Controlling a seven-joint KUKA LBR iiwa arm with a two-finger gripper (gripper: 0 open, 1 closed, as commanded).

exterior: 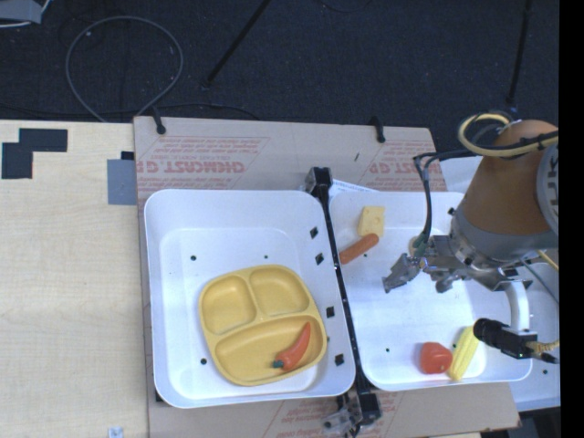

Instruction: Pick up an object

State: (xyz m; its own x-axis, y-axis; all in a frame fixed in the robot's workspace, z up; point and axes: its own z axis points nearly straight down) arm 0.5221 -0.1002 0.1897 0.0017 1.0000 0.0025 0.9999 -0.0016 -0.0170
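Left bin (164,245): held the tray (263,325) — pepper (294,349) in the tray's near compartment.
Right bin (401,377): just right of the tray's bin.
Sausage (359,247), cheese (371,220): far right of the tray.
Tomato (435,357), corn (464,352): touching — nearer, farther right.

White bins (173,245); yellow tray (228,304); red-orange chili (294,347); orange sausage (358,247); yellow cheese (371,220); red pepper (435,357); yellow corn (464,352).

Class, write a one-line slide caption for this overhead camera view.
Pincer hovers over the right bin near a hot dog and cheese wedge; a chili pepper lies on the yellow tray.
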